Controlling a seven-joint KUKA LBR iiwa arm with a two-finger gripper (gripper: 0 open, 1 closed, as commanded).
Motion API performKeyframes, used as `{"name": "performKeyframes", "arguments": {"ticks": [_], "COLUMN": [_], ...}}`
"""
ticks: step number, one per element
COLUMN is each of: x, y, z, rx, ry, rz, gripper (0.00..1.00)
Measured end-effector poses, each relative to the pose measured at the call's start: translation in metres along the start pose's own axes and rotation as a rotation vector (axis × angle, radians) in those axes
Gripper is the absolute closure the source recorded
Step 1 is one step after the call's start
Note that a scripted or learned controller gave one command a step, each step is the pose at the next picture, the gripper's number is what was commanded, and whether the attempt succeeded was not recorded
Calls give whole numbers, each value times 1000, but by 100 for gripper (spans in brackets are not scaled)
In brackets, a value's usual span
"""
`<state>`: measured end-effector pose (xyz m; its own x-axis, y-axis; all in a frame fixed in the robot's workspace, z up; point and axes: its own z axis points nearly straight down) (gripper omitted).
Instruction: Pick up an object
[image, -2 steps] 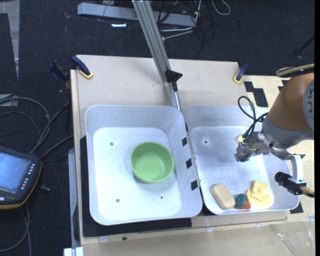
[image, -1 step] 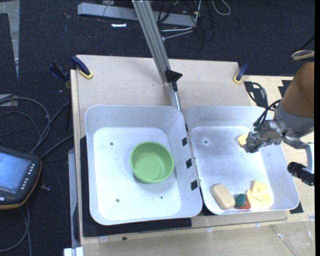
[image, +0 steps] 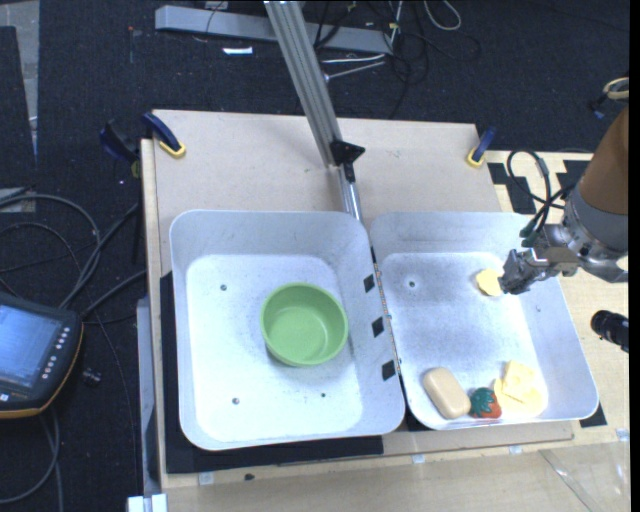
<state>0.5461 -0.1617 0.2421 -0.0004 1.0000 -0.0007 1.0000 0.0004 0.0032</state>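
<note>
Gripper: low over the right bin, near that bin's far right wall. Dark, small in frame; whether it is spread or closed cannot be told from this angle.
Small yellow piece: on the right bin's floor, touching or just beside the gripper's tip on the side toward the bin's centre. Possibly under the tip rather than in it; no grasp can be confirmed.
Arm: comes in over the right bin's right rim, grey wrist above the gripper, orange section higher up, black cable looping beside it.
Beige oval block: near corner region of the right bin, toward the divider side, lying flat, well apart from the gripper.
Red and green toy: just beside the beige block, on the side toward the right bin's outer wall; looks like a strawberry.
Pale yellow crumpled thing: touching or just beside the red toy, nearer the right bin's outer wall.
Left bin: shares its inner edge with the right bin.
Green bowl: upright, near the left bin's middle, on the side toward the right bin.
Bench: pale board under both bins, with clamps at its far corners.
</note>
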Motion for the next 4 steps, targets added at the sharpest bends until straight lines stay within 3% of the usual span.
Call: {"name": "performKeyframes", "arguments": {"ticks": [1,3,4], "x": [48,151,198], "y": [-2,-31,-28], "z": [9,7,8], "rx": [4,4,3], "ry": [2,2,2], "rz": [-4,-4,-4], "gripper": [100,100,100]}}
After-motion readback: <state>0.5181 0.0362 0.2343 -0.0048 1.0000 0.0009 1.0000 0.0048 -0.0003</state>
